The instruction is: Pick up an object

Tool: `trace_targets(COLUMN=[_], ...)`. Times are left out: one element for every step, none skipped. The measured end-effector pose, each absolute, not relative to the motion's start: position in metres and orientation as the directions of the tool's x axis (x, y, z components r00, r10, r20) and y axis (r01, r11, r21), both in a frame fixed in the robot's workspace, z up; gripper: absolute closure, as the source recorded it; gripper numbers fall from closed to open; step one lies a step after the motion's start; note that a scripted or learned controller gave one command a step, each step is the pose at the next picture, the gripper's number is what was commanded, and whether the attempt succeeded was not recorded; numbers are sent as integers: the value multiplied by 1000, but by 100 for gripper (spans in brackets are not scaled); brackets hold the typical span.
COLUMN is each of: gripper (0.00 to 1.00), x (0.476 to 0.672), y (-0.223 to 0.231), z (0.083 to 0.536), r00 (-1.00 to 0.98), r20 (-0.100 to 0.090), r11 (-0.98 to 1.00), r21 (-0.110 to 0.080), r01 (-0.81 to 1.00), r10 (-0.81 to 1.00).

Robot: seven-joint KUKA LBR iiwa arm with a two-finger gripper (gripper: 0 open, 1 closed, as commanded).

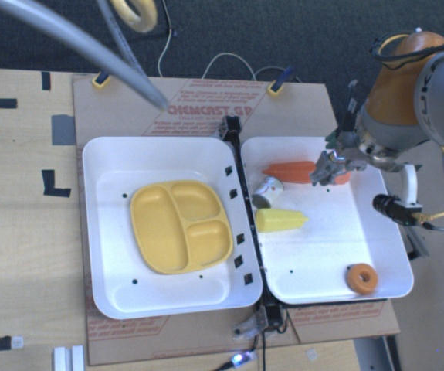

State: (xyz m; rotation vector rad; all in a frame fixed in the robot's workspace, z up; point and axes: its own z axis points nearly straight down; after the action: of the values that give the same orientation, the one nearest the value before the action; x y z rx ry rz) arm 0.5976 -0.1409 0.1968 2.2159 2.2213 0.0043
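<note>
two bins sit side by side on the bench. the left bin [98,207] holds a divided tray [181,226] near its middle. in the right bin [376,238], a carrot [289,171] lies toward the back, a wedge [280,221] just in front of it, and a donut [361,278] in the front right corner. the gripper [327,168] is at the carrot's right end.

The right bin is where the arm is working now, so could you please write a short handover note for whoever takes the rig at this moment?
Gripper: low over the right bin, at the right end of the orange carrot; whether it grips anything cannot be told.
Right bin also holds a yellow wedge, a small grey item by the divider, and a donut in the near right corner.
Left bin: yellow divided tray.
Done: nothing visibly lifted.
Left: grasp and raise one object.
</note>
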Motion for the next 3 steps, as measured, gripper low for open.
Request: trace_targets(gripper=[100, 100, 100], x=[599, 600, 592], y=[-141, -94, -38], z=[250, 247, 251], r00=[-2, -5, -7], r20=[-1, 1, 2], r11=[2, 5, 7], r21=[5, -1, -1], r01=[1000, 1000, 1000], r10=[1000, 1000, 1000])
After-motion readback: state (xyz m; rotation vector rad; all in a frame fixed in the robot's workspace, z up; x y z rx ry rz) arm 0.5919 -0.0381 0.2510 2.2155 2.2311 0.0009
